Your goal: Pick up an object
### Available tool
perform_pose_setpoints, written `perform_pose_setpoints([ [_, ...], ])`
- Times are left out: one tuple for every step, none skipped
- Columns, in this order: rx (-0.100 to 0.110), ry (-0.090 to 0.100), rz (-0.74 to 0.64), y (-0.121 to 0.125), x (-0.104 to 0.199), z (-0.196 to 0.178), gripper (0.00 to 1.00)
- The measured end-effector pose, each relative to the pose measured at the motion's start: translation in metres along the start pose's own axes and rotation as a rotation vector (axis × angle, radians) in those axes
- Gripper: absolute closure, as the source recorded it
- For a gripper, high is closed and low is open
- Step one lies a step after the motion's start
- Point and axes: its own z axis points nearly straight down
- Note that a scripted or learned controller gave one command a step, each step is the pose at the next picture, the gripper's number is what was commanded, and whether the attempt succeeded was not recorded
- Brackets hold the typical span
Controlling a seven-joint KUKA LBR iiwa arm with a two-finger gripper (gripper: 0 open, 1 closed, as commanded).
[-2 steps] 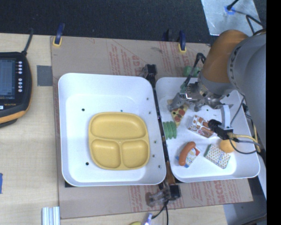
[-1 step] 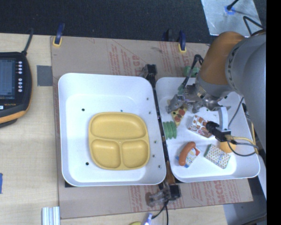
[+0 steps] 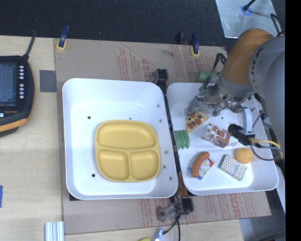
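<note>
A small flat pizza-slice toy with red spots (image 3: 195, 119) lies in the right white bin (image 3: 261, 182), upper left part, just below my hand (image 3: 204, 100). I cannot tell how the hand is set; it blurs into the wrist. I would descend straight and centre on the slice, clear of the green ridged piece (image 3: 181, 139) on the bin's left wall. Nearby lie a patterned wrapper (image 3: 215, 135), a sausage toy (image 3: 201, 164) and an orange ball (image 3: 244, 155). The left bin (image 3: 80, 99) holds a yellow divided tray (image 3: 127, 150). Cardboard (image 3: 115, 59) covers the tabletop (image 3: 20, 185); a pendant (image 3: 7, 97) sits left.
</note>
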Motion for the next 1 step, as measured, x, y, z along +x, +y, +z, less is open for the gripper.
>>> perform_pose_setpoints([
  [0.000, 0.001, -0.001, 0.0163, 0.0202, -0.0001, 0.00],
])
